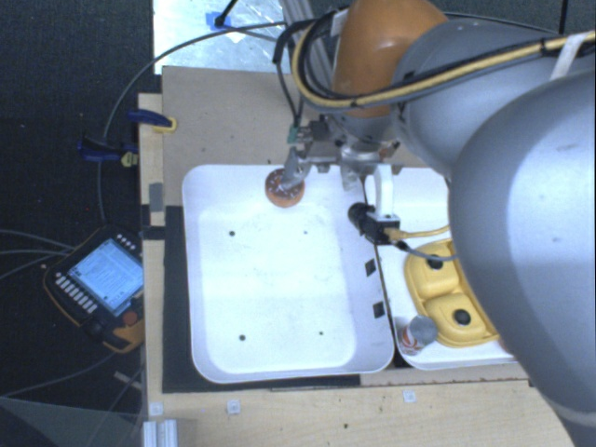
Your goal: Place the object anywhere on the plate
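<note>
At the near edge of the tabletop (279,400), two white bins sit side by side. In the near left corner of the right bin (424,203) lies a small grey and red thing (416,331); what it is cannot be made out. Just beyond it, along that bin's left side, rests a lumpy yellow plastic piece (449,298) with dark spots on top. The arm (521,184) covers part of it and hides the rest of that bin.

The left bin (270,277) has a bare white floor marked by a few small dark dots. A small round brown object (282,194) sits at its far edge, a little right of the middle and close to the rim. The gripper (291,177) is directly over this object, with its tip down at the object's top right. Whether it is spread, pressed together or pinching the object cannot be told from here.

Beyond the bins, a blue and yellow clamp (151,119) grips the far left corner of the tabletop. Off the left edge, a handheld controller (98,282) with a lit screen lies on the dark floor.
</note>
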`<state>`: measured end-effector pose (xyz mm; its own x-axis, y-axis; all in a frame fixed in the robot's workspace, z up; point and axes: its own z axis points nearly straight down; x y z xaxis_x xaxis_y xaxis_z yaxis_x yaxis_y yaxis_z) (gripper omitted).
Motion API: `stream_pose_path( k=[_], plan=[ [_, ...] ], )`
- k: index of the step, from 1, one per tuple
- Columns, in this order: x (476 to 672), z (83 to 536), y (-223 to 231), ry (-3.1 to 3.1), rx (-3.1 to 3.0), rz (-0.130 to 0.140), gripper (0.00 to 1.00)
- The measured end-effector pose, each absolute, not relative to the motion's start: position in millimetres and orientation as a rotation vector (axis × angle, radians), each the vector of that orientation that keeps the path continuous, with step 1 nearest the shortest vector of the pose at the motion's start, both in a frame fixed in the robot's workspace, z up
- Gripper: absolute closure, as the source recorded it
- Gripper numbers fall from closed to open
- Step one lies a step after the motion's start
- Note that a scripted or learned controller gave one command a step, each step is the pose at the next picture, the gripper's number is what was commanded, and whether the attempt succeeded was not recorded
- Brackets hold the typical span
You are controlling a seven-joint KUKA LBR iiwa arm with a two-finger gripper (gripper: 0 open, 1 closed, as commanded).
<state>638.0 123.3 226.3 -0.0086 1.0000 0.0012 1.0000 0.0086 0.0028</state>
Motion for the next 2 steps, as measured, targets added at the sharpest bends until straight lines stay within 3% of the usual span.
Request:
stream_pose_path(
  k=[1, 2],
  plan=[
    [665.0, 234.4, 150.4, 2.227, 2.212, 0.007, 1.00],
    [663.9, 233.7, 149.1, 2.227, 2.214, 0.002, 0.00]
  ],
)
